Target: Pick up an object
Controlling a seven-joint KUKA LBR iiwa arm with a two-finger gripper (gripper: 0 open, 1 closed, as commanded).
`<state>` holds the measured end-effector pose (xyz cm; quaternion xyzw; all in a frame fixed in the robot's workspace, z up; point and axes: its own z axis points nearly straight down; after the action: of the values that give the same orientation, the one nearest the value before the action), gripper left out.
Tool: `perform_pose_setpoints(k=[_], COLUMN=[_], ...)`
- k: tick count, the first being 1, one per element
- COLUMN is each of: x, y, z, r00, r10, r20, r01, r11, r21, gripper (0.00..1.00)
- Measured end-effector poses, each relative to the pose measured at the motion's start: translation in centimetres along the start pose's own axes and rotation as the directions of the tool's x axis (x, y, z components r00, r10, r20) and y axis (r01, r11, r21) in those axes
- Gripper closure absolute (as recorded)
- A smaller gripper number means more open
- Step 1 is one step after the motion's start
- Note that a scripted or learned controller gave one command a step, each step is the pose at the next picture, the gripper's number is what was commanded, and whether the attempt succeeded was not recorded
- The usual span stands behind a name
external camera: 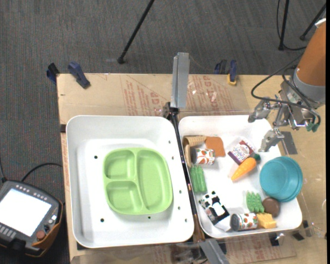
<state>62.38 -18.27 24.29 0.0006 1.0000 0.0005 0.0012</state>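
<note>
1. here's the gripper (pixel 277 126), hanging above the far right corner of the right bin (pixel 231 120), the grey arm with its orange band (pixel 314 51) reaching in from the right.
2. its state? i cannot tell how wide it stands from this slant; nothing shows between its tips, so i'd call it empty-handed.
3. candidates for the pick are all in the right bin: a toy carrot (pixel 245 168) lying slantwise mid-bin, a small purple packet (pixel 241 150) just beyond it, touching or nearly so.
4. a teal bowl (pixel 280 178) sits against the right wall, just near of the gripper, probably the closest big target, though its wide rim looks awkward for two fingers.
5. by the left wall: a small can (pixel 203 157) on its side, a brown wedge (pixel 214 145) beside it, and a green pod-like piece (pixel 198 179) hugging the wall, hard to get at there.
6. nearer still: a black-and-white carton (pixel 214 207), another can (pixel 243 221), a green ridged piece (pixel 254 201), a brown round thing (pixel 271 205), a yellow chunk (pixel 268 221), all crowded together, so a clean grasp looks tricky.
7. the left bin (pixel 82 147) holds a green divided plate (pixel 137 180), flat and centred.
8. my read: the pick has not begun; the carrot, lying fairly free, seems the kindest choice.
</note>
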Motion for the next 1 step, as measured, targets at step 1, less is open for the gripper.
perform_pose_setpoints(k=[1], x=[3.94], y=[1.97], z=[15.77], r00=[0.998], r10=[-0.066], r20=[-0.006], r01=[0.066], r11=[0.998], r21=[-0.002], gripper=[0.0])
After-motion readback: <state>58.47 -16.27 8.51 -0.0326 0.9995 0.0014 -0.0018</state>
